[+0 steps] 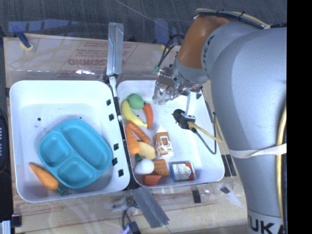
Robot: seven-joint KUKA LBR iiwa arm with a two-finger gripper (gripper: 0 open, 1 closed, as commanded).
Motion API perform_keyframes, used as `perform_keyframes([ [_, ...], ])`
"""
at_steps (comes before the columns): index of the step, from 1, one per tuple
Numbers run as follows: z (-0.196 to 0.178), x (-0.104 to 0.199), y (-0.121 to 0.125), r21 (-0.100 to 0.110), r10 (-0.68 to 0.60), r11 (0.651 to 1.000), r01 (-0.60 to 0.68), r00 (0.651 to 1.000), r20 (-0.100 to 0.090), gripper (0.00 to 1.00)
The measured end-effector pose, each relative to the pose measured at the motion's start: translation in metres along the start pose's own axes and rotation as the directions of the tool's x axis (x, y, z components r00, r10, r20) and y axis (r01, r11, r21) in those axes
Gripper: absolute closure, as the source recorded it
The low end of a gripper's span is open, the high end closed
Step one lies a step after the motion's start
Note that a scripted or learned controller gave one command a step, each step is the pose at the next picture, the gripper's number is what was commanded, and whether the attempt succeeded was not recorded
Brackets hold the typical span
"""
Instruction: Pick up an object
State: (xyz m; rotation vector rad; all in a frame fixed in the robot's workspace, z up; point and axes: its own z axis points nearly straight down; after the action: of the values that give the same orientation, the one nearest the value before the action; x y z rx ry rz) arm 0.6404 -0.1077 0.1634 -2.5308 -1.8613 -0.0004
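Arm [253, 82] is getting cut off at the right and bottom edges. It's covering the right bin's [214, 167] far corner, and the tool [163, 95] is looking too blurry to read.

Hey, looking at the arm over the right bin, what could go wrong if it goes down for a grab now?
The toys in the right bin lie packed along its left wall: a grab at the banana might snag the carrot beside it or slip off. The gripper hangs near the far wall, so a straight descent may hit bare floor.
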Motion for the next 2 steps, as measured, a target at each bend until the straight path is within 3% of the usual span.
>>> perform_keyframes([
  [1,0.001,0.0,-0.001,0.003,0.0,1.0,0.0,1.0,0.001,0.0],
  [2,0.062,0.001,-0.033,-0.017,-0.195,0.981,0.195,0.981,-0.001,0.0],
])
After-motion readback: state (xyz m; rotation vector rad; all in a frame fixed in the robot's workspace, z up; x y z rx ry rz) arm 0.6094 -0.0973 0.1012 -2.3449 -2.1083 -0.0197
